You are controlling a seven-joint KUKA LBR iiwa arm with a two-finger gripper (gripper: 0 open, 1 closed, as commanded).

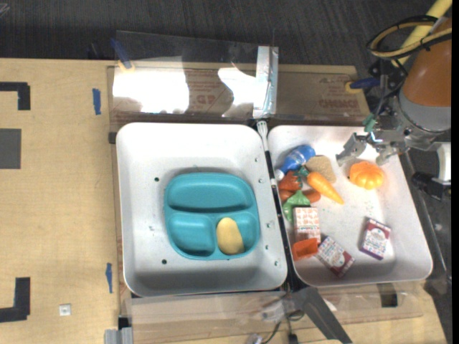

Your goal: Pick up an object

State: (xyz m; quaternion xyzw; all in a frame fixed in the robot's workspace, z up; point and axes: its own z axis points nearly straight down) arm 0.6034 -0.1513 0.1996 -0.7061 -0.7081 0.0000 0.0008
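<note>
My gripper (370,149) hangs over the far right part of the right bin (401,264), its two fingers spread open with nothing between them. Just below it lies a small orange pumpkin (367,175), apart from the fingers. To the left, against the bin's left wall, sit a blue item (297,155), a tan lump (323,167), a carrot (324,186), a red tomato (288,185) and a green piece (294,201). Nearer the front are a pink-white carton (307,221), an orange-red piece (305,248), a patterned box (336,255) and a purple box (375,239).
The left bin (136,192) holds a teal divided tray (204,199) with a yellow potato-like item (229,235) in its front right compartment. A clear plastic sheet (193,84) stands behind the bins. Yellow cables (401,38) loop by the arm.
</note>
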